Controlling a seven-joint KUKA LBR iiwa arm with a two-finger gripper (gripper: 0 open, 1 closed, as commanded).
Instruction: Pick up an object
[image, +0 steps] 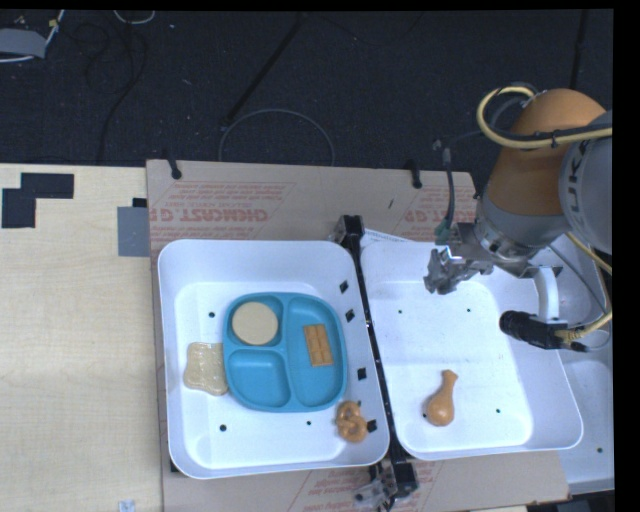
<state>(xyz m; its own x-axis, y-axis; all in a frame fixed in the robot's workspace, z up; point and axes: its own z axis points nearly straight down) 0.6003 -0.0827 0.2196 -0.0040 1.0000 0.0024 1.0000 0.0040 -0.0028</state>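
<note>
A tan toy drumstick lies in the right bin, near its front. In the left bin sits a blue divided plate carrying a round beige disc and an orange cracker-like strip. A pale bread-like piece lies left of the plate, and a small brown lump rests at the plate's front right corner. My gripper hovers over the back of the right bin, well behind the drumstick, with nothing seen between its fingers.
The grey arm with its orange band reaches in from the upper right. A black cable piece hangs over the right bin's right side. A black divider clamp sits between the bins. Cardboard lies beneath both bins.
</note>
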